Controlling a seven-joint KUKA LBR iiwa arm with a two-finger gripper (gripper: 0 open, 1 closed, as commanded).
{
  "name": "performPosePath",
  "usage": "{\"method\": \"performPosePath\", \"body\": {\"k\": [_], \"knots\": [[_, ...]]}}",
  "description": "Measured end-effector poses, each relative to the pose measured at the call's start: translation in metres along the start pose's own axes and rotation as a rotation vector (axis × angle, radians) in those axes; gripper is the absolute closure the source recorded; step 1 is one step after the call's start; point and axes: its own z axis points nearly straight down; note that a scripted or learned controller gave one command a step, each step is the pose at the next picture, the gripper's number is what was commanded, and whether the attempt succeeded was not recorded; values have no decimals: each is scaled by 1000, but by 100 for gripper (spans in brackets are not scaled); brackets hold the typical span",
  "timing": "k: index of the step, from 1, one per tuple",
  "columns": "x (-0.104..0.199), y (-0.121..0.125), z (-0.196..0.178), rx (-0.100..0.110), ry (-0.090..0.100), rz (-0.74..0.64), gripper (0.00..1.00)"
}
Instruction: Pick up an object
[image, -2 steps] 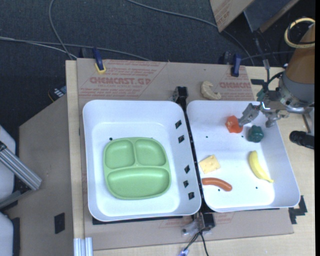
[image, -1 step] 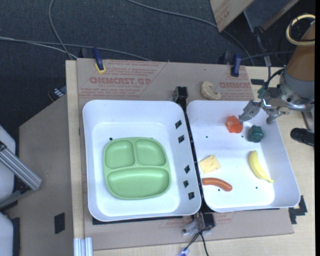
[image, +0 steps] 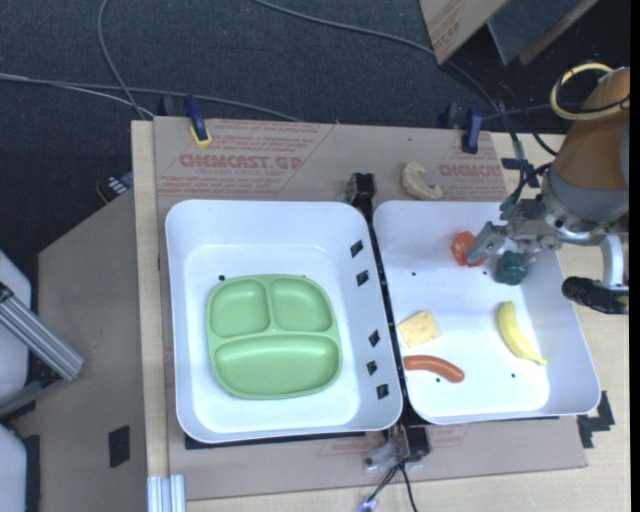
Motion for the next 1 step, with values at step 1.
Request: {"method": "performPosePath", "body": {"k": [1], "knots": [[1, 9, 48, -1, 0, -2, 0]]}}
